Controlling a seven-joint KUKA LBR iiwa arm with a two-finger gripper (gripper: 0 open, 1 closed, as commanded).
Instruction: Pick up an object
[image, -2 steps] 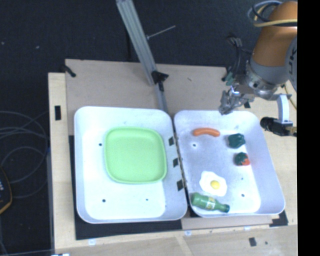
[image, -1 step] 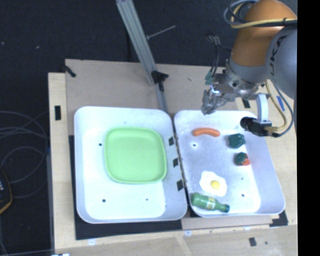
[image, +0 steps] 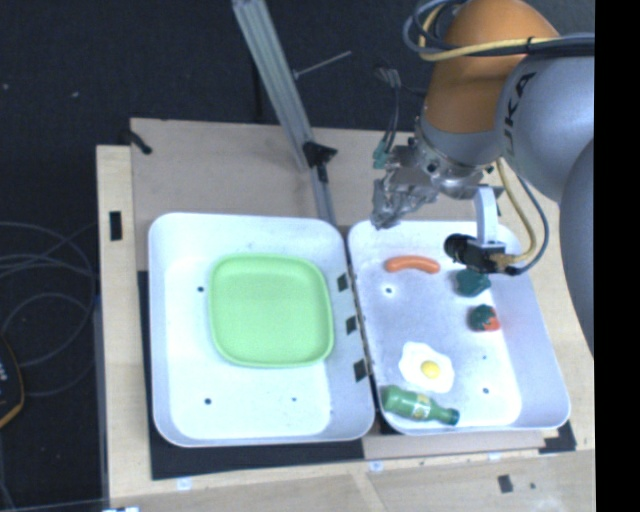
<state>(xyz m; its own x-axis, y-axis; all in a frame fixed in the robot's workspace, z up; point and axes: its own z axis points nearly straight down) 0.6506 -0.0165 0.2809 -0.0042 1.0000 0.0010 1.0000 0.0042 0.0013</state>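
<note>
Right shallow white plastic bin (image: 540, 385), near to far: green plastic toy bottle (image: 420, 406), fried-egg toy (image: 427, 368), orange toy sausage (image: 412, 265). Gripper (image: 385, 216) hovers above the far-left corner; jaw state: can't tell, nothing visibly held. Suggest centring over the sausage before descending. Pale wooden bench (image: 230, 170), dark floor.

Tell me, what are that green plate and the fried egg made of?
Green plate: looks like smooth matte plastic, one even pale green with soft rounded corners. Fried egg: probably a moulded plastic or rubber toy, flat white with a glossy yellow yolk; which of the two can't be told.
</note>
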